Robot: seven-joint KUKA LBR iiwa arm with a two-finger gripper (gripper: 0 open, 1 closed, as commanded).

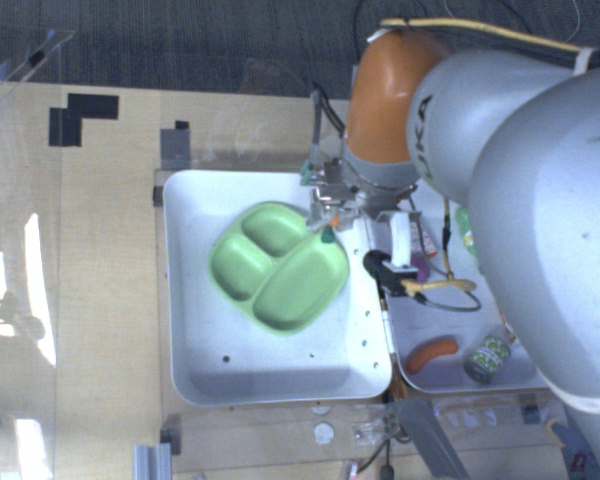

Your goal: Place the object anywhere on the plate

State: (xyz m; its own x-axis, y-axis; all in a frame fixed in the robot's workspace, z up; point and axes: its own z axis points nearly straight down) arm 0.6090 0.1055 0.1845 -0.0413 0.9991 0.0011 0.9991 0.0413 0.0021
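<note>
In the left bin [190,368], the green 3-compartment plate [280,266] lies under the gripper [325,216], whose opening I cannot tell.

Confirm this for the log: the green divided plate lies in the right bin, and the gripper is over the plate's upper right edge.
Not quite. The camera view shows the green divided plate in the left bin, not the right one. The rest holds: the gripper is over the plate's upper right edge.
</note>
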